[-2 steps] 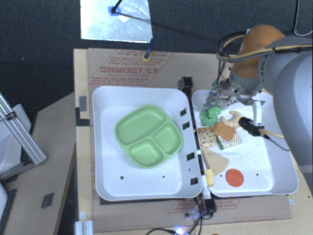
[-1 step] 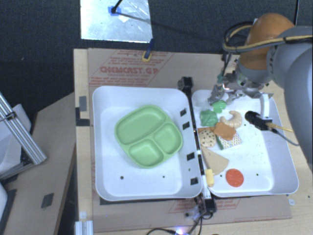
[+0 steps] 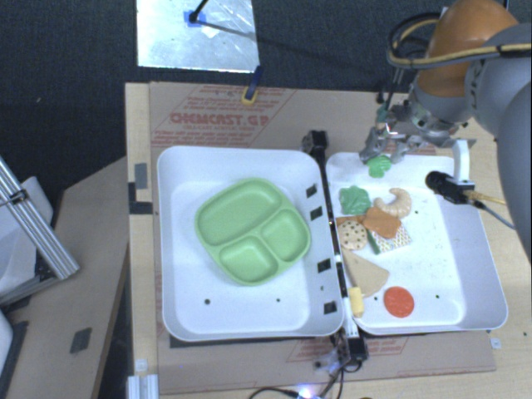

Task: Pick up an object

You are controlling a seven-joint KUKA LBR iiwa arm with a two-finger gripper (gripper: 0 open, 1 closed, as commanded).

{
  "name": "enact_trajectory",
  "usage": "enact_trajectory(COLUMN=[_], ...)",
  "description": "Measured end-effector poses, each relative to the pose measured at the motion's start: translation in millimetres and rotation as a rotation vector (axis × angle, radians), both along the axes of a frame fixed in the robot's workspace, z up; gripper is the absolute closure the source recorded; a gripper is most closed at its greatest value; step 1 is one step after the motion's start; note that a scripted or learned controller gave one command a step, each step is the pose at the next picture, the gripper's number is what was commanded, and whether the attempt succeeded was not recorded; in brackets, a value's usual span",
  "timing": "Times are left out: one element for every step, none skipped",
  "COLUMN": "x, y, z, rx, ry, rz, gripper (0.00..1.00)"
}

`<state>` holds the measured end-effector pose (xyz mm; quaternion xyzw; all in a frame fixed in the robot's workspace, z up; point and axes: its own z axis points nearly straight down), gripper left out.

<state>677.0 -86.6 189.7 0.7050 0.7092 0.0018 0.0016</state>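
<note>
You see the gripper (image 3: 379,151) low over the far left corner of the right bin (image 3: 470,264). Directly under its tip is a small green piece (image 3: 380,167), touching it or almost touching it. From this slanted view you cannot tell if the claw is apart or together. You also cannot tell if the piece is caught in it or only lies below it, so please do not count it as grasped. I judge that the task is at the grasp step. The approach looks finished, because the gripper is down at the piece, but the lift is not yet done, since the piece seems to rest on the bin floor just beside the far wall. What is left is to close on it firmly and raise it clear of the bin. The other things in the right bin lie nearer to you and apart from the gripper: a green leaf (image 3: 355,198), a croissant (image 3: 396,199) to its right, a cookie (image 3: 352,234), an orange slice (image 3: 382,221), a tan wedge (image 3: 367,273) and a red disc (image 3: 399,302) close to the near edge. None of them appears lifted. In the left bin (image 3: 179,293) rests a green tray (image 3: 252,231), well apart from the arm. If the grip fails here, the leaf and the croissant are the nearest other choices.
</note>
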Motion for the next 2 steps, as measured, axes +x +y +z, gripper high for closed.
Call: enact_trajectory(x=[1.5,-45.2], y=[0.3,24.0], z=[37.8,48.1], rx=[0.0,0.0], ry=[-0.001,0.005], rz=[0.001,0.002], gripper=[1.0,1.0])
